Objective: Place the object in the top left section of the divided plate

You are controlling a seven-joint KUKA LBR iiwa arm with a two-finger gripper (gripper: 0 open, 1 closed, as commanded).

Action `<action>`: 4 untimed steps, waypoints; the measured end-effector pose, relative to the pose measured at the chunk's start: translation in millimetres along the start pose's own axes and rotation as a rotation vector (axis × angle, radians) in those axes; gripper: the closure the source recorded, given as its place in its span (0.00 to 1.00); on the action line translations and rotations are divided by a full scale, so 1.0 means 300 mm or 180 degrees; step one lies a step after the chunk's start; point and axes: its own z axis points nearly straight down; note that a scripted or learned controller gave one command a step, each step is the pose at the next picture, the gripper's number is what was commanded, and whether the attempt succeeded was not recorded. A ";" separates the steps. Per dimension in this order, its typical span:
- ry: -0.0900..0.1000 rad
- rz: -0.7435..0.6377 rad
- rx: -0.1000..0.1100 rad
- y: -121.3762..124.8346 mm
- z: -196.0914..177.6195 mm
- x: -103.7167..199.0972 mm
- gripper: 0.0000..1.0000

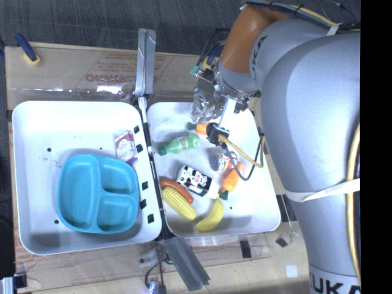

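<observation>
Claw low over right bin, near green bottle; finger state cannot be told. Blue divided plate in left bin, sections bare.

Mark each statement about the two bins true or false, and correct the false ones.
1. The blue divided plate lies in the left bin. True.
2. The banana sits on the plate. False: it lies in the right bin.
3. The pincer is over the right bin. True.
4. The green bottle lies in the left bin. False: it is in the right bin.
5. The corn cob is beside the banana. True.
</observation>
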 end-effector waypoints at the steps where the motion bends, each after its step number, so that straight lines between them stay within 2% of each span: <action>1: 0.0003 0.1640 0.0005 -0.177 0.313 -0.111 1.00; 2: 0.0009 0.1784 -0.0006 -0.178 -0.026 0.206 1.00; 3: 0.0003 0.1772 -0.0001 -0.508 -0.198 0.065 1.00; 4: 0.0004 0.2308 -0.0009 -0.479 -0.322 0.084 1.00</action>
